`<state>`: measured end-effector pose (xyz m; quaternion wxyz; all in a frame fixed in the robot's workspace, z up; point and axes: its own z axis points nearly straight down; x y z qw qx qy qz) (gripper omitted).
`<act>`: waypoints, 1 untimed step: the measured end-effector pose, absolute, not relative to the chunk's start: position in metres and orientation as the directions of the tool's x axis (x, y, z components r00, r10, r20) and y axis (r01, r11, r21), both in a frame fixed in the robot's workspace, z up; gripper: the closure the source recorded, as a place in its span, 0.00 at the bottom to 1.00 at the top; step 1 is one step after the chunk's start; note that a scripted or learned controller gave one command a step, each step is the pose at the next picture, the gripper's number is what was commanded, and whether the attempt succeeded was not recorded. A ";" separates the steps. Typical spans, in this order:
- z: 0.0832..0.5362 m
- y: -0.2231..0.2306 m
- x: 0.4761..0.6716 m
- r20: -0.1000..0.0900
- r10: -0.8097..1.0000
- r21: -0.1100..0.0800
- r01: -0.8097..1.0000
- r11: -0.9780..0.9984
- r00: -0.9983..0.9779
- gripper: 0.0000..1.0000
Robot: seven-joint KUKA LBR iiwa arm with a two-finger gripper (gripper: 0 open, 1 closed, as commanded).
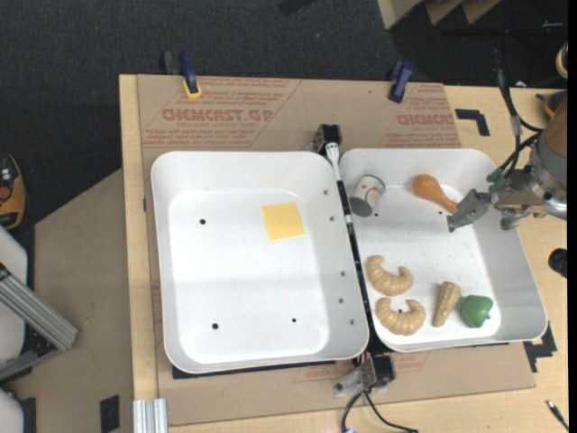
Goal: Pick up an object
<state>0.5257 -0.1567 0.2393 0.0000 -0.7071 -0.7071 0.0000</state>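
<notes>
I count two white bins (243, 174), side by side. Left one: one yellow square slice (283, 221). Right one: two croissants (389, 275), one cone (445, 302), one green pepper (476, 309), one orange drumstick (434, 191), and one small tin-like item (366, 193), I think a can. Two blue clamps (189, 74) on the board.

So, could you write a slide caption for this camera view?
End effector above right bin near drumstick; yellow square in left bin.

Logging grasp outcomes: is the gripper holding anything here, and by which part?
Nothing is held. The gripper sits over the right bin, beside the orange drumstick, with nothing between its fingers.
</notes>
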 end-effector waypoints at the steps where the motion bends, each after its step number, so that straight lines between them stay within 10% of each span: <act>1: 0.291 -0.101 0.549 0.000 1.000 0.007 1.000 0.007 -0.007 0.00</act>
